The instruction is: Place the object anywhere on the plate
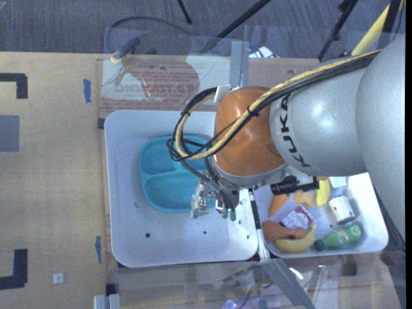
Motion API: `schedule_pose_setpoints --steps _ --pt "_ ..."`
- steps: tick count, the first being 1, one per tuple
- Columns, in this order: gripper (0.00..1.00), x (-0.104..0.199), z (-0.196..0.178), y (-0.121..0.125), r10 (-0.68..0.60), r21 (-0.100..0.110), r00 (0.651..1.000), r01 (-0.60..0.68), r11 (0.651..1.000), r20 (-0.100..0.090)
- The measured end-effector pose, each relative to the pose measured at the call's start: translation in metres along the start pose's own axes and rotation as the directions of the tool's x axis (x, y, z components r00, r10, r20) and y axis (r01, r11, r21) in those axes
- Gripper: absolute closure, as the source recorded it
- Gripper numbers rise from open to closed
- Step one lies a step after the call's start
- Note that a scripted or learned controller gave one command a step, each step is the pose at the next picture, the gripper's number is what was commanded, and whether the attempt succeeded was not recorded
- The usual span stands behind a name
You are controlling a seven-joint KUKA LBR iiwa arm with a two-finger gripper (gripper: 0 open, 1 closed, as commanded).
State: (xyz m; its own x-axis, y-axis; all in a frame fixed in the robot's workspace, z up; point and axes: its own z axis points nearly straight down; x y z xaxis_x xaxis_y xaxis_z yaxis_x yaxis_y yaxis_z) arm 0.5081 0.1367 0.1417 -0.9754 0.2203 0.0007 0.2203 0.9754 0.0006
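The claw (212, 206) hangs over the left bin (122, 237), just past the right edge of the blue plate (168, 179), and I cannot tell how it is set or whether it holds anything. The things to pick from lie in the right bin (376, 234), off to the claw's right: a banana (297, 242), a green bottle (340, 238), a white cup (342, 207) and a red and white packet (296, 220), all close together
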Motion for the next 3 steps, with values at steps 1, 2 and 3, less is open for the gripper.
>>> schedule_pose_setpoints --steps 1,2,3 --pt "1.00 -0.031 -0.080 0.096 -0.192 -0.003 0.981 0.192 0.981 0.007" --pt "1.00 -0.054 -0.152 0.104 -0.245 -0.002 0.969 0.245 0.969 0.007" --pt "1.00 -0.001 -0.017 0.091 -0.233 -0.002 0.972 0.233 0.972 0.003"
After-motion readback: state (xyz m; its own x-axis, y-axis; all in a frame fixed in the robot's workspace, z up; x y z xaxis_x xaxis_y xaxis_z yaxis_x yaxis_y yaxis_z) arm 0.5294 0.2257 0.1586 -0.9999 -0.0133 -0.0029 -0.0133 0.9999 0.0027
